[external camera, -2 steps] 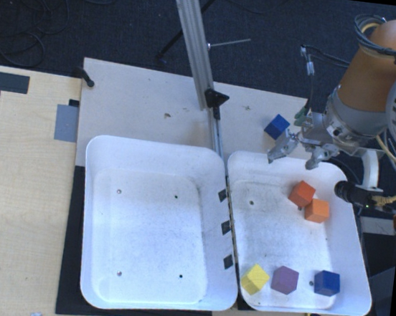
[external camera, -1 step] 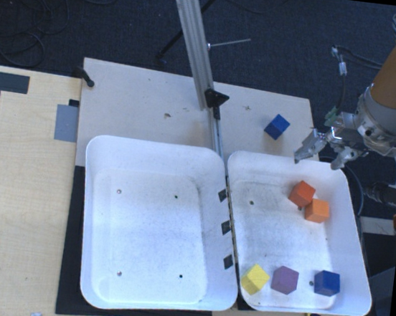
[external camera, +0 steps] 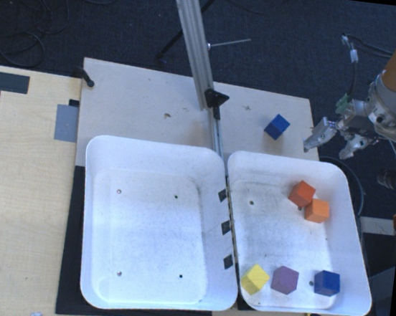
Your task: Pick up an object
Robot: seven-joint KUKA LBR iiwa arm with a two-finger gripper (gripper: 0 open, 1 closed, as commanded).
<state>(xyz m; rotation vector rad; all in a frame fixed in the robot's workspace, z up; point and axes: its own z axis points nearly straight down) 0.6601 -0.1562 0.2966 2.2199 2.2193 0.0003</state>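
The right bin holds several small cubes: a red-orange cube touching an orange cube near the far right side, and a yellow cube, a purple cube and a blue cube along the near edge. Another blue cube lies on the bench behind the bins. My gripper hangs above the bench just beyond the right bin's far right corner, open, with nothing between its fingers.
The left bin sits beside the right one. A slanted aluminium post rises from the bench behind the bins' shared edge. Cables lie on the dark floor at the back.
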